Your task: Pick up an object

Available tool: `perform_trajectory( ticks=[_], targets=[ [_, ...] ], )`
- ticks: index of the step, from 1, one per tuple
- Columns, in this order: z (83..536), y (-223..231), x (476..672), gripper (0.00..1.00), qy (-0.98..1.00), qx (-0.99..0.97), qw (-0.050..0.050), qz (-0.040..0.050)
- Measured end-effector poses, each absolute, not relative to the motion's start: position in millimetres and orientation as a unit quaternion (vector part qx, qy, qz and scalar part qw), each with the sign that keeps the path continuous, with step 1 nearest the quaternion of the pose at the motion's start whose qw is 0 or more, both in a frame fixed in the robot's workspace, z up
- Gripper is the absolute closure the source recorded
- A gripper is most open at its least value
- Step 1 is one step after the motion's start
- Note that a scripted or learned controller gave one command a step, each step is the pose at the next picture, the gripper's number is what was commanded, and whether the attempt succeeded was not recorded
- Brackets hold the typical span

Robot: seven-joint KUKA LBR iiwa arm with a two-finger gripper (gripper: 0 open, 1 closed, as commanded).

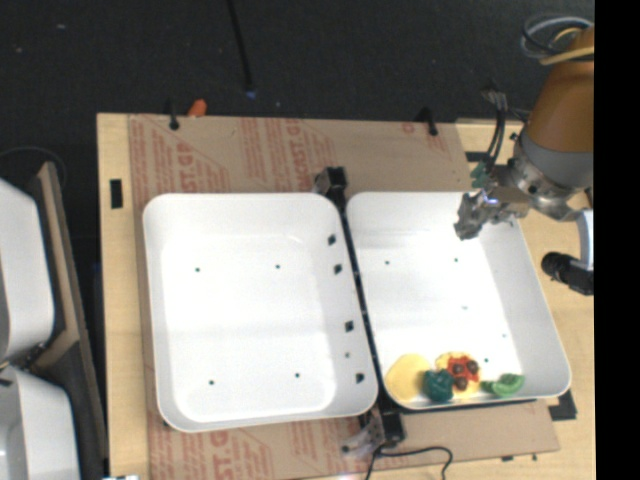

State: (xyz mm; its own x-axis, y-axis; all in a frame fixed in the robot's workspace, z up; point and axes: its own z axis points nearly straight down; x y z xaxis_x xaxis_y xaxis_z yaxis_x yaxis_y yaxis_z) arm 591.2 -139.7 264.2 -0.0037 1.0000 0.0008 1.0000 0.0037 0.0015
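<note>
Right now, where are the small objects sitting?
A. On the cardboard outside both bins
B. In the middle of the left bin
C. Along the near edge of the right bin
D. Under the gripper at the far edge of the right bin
C: the yellow piece, teal piece, red-and-orange piece and green piece cluster by the near edge of the right bin, while the gripper is near its far edge.

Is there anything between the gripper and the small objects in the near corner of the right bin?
Nothing visible. The gripper hangs over the far edge of the right white bin; bare white floor lies between it and the flat yellow piece, teal lump, red-orange toy and green piece.
</note>
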Motion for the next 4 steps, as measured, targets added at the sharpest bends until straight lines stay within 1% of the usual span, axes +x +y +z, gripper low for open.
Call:
perform_trajectory(
  ticks=[1,2,3,4],
  targets=[
    [258,-95,586.9,1.0,0.708,0.706,0.0,0.0004],
    [244,-40,590.4,1.0,0.708,0.706,0.0,0.0002],
    [234,10,598.5,1.0,0.708,0.706,0.0,0.0001],
    [228,67,596.8,1.0,0.708,0.706,0.0,0.0003]
  ],
)
